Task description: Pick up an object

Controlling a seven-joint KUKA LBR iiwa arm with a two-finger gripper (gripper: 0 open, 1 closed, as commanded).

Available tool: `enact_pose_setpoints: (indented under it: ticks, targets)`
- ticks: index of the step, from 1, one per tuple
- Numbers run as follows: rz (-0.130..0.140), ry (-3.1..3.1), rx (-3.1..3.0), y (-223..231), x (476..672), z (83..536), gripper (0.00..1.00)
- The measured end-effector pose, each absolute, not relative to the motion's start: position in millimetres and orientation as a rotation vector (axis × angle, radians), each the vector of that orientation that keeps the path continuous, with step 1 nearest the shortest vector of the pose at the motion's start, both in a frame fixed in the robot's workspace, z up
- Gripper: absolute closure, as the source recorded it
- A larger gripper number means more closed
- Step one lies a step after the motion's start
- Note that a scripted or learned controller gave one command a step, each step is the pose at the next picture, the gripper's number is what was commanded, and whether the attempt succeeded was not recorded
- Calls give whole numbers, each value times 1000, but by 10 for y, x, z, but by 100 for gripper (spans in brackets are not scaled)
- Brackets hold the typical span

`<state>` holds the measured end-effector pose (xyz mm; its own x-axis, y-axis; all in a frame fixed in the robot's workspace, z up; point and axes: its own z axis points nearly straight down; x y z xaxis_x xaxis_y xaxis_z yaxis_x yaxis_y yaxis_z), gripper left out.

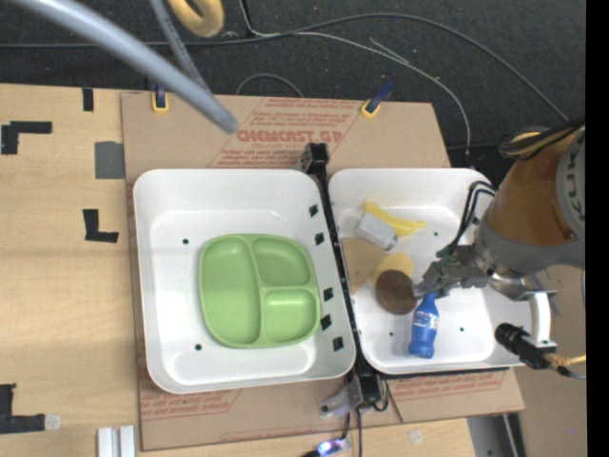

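Nearest, at six o'clock in the right white bin (pixel 476 350): small blue plastic bottle (pixel 423 327). Just above, round brown object (pixel 394 290). Hovering at three o'clock, dark two-finger gripper (pixel 445 272), jaw state impossible to tell. Best to centre squarely over the bottle before descending. Farther, at twelve o'clock, yellow flat piece (pixel 395 220). Off at nine o'clock, green divided plastic plate (pixel 259 288).

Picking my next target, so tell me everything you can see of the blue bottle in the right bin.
The blue bottle is small, plastic-looking, with a white cap and a pale label patch on its body. It lies on its side on the right bin floor near the front wall, cap pointing up-right. Its cap end sits close beside the brown round object; contact is unclear. The pincer is just above it.
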<state>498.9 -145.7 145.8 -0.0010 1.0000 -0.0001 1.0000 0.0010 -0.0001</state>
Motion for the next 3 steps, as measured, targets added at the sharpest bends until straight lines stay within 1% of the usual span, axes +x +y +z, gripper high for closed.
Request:
enact_pose_setpoints:
  ticks: [1,2,3]
  targets:
    - [4,2220,2216,-1452,5061,2071,100]
    - [0,2223,2220,-1448,5065,2145,100]
    - [1,2230,2215,-850,5082,2148,100]
